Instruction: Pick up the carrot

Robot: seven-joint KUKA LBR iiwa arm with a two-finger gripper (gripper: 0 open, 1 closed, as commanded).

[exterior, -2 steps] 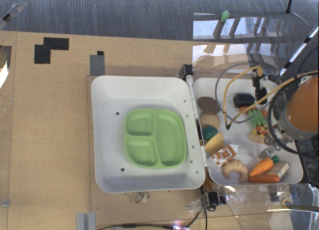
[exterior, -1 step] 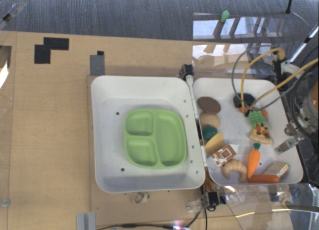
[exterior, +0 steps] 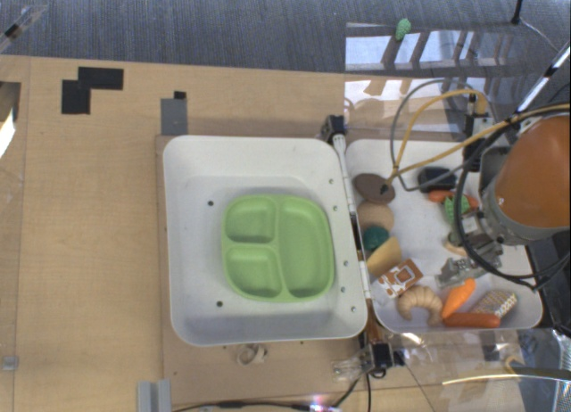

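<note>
Jaws (exterior: 458,267) hang just above the carrot (exterior: 458,298), but we cannot tell if they are wide or narrow. We see the carrot near the right bin's (exterior: 531,312) front edge, beside a croissant (exterior: 419,300). We think it is light, hard and a bit slippery, so grab its fat middle.

The arm (exterior: 532,178) is cut off at the right edge and hides part of the right bin (exterior: 406,317)
</note>
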